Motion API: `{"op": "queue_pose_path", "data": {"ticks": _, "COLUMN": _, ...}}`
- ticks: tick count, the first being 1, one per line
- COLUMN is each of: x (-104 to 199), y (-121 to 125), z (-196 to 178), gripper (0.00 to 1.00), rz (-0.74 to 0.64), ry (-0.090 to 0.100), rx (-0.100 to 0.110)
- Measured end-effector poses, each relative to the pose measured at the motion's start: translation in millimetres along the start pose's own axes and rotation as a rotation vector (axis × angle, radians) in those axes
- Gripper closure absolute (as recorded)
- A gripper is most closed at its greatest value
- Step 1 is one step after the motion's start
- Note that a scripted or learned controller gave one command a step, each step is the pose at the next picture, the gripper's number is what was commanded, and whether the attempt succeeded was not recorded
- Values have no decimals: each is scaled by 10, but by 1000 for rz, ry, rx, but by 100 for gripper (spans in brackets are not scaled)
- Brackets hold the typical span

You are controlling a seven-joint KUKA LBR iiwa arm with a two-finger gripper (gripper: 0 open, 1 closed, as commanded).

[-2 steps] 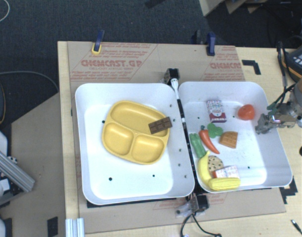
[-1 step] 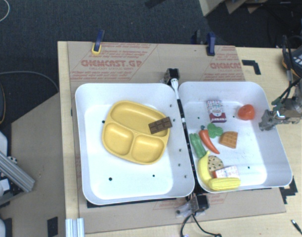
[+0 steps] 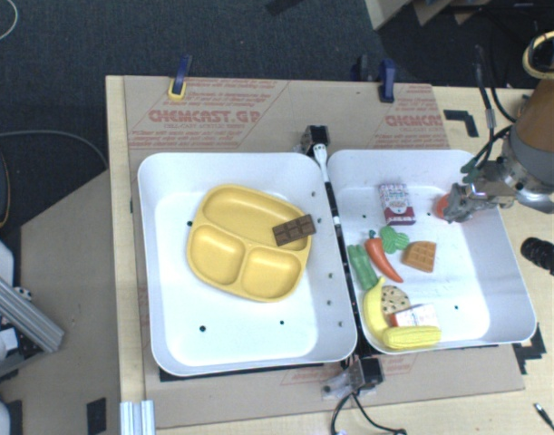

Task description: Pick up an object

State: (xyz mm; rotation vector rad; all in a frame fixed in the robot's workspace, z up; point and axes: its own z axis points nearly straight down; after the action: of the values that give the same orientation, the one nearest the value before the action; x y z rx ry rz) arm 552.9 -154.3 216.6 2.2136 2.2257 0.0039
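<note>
The gripper (image 3: pixel 456 208) hovers at the right bin (image 3: pixel 494 270) far rim beside a red object (image 3: pixel 439 207); finger state cannot be told; the left bin (image 3: pixel 168 270) holds a yellow tray (image 3: pixel 245 243)

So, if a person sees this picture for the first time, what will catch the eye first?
Most likely the yellow plate, a divided dish in the left bin, with a brown chocolate bar on its right rim. Next, the heap of toy food in the right bin: a carrot, a waffle, a banana and corn. The claw is low at that bin's upper right, beside something small and red.
</note>
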Motion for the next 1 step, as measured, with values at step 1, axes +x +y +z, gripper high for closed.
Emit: {"op": "queue_pose_path", "data": {"ticks": 1, "x": 490, "y": 247, "z": 47, "gripper": 100, "rz": -1, "ry": 1, "rx": 0}}
